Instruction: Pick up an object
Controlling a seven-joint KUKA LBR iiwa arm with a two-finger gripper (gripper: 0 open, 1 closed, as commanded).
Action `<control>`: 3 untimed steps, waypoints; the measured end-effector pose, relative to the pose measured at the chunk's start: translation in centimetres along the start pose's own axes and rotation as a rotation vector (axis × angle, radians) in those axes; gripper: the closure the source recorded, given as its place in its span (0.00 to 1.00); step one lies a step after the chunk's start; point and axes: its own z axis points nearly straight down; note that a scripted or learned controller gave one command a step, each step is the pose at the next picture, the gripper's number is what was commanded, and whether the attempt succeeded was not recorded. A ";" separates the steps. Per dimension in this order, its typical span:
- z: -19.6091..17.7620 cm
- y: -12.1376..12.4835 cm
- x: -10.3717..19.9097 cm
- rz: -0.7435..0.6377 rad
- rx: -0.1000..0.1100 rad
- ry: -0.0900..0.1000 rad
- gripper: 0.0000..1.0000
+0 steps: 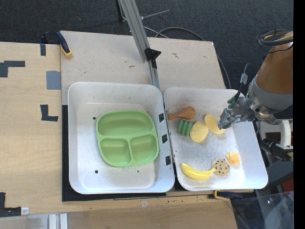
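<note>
**Gripper poised at the pale yellow slice in the right bin**

The two-finger gripper (225, 120) is seen low over the right-hand shallow white bin (248, 171), just beside a pale yellow, flat oval toy slice (213, 124); whether its claw is spread or pressed together cannot be told, and nothing is seen pinched. The slice is judged to be light, stiff, smooth plastic — slippery rather than fragile — and is best taken across its narrow width, near the middle. Its long axis is seen running from upper left to lower right, the lower end pointing towards the gripper. Touching it on the left lies a rounder yellow lemon-like piece (199, 133), with a green ridged piece (184, 127) and a brown drumstick-shaped toy (183, 113) close by, so little room is left on that side — a crowded approach is expected
</note>
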 end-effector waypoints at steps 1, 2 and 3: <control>0.2 -0.4 5.1 -0.001 0.000 0.000 1.00; 1.6 0.3 10.3 0.000 0.002 0.000 1.00; 2.6 1.3 15.4 -0.001 0.001 0.000 1.00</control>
